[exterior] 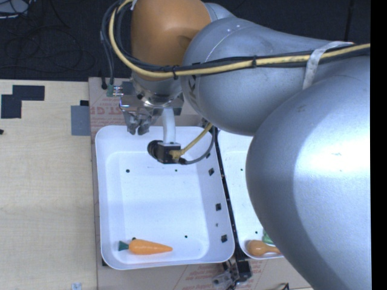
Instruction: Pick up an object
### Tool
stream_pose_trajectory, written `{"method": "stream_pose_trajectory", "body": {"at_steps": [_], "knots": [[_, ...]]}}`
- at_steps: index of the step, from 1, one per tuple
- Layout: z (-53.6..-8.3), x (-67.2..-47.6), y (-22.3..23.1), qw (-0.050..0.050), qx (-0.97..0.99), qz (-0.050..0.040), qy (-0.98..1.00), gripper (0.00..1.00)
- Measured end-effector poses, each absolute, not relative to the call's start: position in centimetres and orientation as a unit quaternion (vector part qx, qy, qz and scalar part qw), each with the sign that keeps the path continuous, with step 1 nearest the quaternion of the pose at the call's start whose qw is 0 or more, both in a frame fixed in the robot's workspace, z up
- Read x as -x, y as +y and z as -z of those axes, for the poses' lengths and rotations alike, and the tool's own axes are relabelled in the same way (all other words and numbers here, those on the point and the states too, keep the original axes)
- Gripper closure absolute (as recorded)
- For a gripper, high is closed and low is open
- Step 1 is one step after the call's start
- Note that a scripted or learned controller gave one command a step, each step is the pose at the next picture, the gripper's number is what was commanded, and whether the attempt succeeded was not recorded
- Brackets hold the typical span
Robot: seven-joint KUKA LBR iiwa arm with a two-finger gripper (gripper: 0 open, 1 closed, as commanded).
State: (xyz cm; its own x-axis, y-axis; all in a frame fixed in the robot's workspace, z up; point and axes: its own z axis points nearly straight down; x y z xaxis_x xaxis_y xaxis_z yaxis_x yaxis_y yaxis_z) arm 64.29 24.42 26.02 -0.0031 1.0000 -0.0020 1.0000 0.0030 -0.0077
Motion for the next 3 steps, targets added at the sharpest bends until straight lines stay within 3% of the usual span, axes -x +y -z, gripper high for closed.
{"method": "stream_pose_trajectory", "body": {"at_steps": [1, 2, 3], "knots": [[-26.3, -64.4, 24.3, 0.001, 0.707, -0.0021, -0.708, 0.00], [-17.0, -64.2, 23.3, 0.002, 0.707, -0.0052, -0.707, 0.00], [-11.8, -64.2, 24.2, 0.002, 0.707, -0.0042, -0.708, 0.00]]}}
